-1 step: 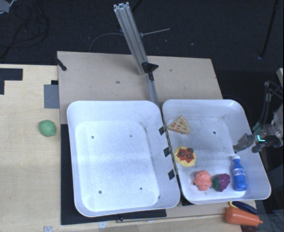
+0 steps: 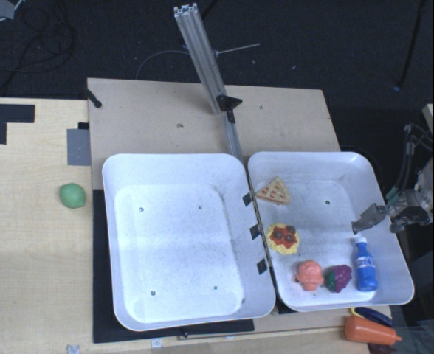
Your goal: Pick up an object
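Blue bottle point(image 2: 364, 265) lies just below pincer point(image 2: 376, 218), w/o contact.

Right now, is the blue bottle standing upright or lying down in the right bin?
Lying down. The blue bottle shows its full length flat on the right bin floor, white cap pointing away from the camera.

Objects in the right bin point(image 2: 328, 169) before me: waffle wedge point(image 2: 274, 192) lying flat near the divider; yellow-red piece point(image 2: 283, 238); pink toy point(image 2: 310, 274); purple piece point(image 2: 339, 277); blue bottle point(image 2: 364, 265) lying flat, white cap away from the front rim.
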### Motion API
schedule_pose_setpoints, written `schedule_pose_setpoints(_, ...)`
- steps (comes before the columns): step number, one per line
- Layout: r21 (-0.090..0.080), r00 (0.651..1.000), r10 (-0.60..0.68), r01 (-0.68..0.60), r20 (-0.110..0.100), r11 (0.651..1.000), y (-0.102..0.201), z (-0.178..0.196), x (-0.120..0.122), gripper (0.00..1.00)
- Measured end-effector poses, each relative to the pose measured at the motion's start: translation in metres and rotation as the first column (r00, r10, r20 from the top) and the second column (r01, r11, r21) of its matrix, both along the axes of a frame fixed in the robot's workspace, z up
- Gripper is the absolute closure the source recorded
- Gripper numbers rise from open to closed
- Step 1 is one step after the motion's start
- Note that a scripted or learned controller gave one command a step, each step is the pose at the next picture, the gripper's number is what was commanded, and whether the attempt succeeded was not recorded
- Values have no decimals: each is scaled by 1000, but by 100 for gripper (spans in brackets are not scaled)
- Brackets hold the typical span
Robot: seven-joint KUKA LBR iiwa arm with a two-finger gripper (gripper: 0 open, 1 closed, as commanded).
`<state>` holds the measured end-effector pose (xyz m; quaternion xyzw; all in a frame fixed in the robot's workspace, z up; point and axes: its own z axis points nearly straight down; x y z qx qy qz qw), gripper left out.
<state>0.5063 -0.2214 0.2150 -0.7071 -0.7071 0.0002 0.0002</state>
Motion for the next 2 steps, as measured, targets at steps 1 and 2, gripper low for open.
schedule_pose_setpoints(1, 2, 1000, 1, -1, -4, 1000, 4, -62, -1, 0)
schedule_pose_setpoints(2, 2, 1000, 1, -1, -5, 1000, 1, -122, 3, 0)
